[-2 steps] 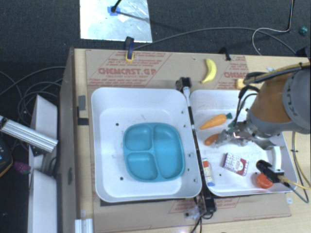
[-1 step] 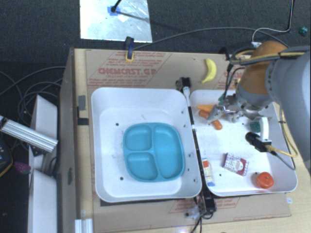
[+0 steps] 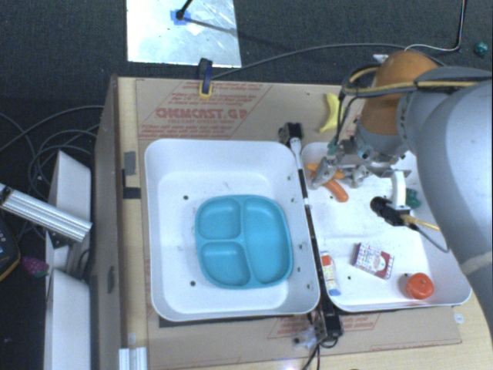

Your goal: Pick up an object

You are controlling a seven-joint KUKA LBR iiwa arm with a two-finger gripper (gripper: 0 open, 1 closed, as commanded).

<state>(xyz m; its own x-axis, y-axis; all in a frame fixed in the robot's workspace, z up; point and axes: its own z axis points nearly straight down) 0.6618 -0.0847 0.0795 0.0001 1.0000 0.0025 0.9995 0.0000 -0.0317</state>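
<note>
My gripper (image 3: 340,173) is down at the back left corner of the right bin (image 3: 348,231). It hangs right over an orange carrot-shaped piece (image 3: 336,190), whose ends stick out from under it. I cannot make out whether anything is between the jaws. Nearer the front of this bin lie a small red and white box (image 3: 373,260), an orange round cap-like piece (image 3: 420,286) and a slim white, orange and blue tube (image 3: 329,274) along the left wall. A small teal piece (image 3: 414,199) peeks out beside the arm.
The left bin (image 3: 158,206) holds a blue divided plate (image 3: 243,240). A yellow banana (image 3: 331,112) lies on the cardboard behind the right bin. The grey arm covers the right bin's far right side.
</note>
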